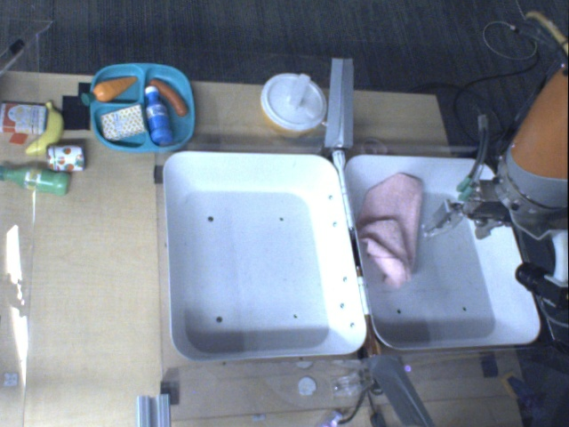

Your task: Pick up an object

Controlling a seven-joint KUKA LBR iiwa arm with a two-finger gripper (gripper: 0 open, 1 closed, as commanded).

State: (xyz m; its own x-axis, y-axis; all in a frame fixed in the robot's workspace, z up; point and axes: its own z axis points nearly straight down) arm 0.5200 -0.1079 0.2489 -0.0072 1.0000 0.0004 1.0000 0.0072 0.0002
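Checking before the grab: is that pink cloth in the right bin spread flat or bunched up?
Bunched up. The pink cloth lies in crumpled folds against the left wall of the right bin, not spread flat.

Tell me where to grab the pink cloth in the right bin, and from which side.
Probably grip the pink cloth at its raised fold along the right edge, coming down from above. It lies crumpled against the right bin's left wall, so that side is blocked. The gripper sits just right of it, making the near edge the shorter approach.
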